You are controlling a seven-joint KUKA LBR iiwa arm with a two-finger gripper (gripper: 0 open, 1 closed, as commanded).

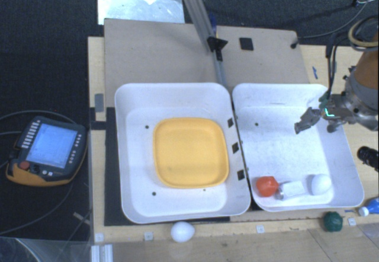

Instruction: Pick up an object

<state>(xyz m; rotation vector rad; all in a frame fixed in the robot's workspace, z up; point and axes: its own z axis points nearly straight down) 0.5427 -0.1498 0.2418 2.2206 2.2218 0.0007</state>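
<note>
the grey kuka arm with the orange band above its wrist (366, 80) is reaching in from the right, over the upper right corner of the right bin. its dark two-finger gripper (320, 122) is hanging with fingers spread apart, gripping nothing.

Nothing readable for you here, honestly: the teach pendant (46, 149) left of the yellow plate (191, 152) has a lit screen, but its text is blurred.
</note>
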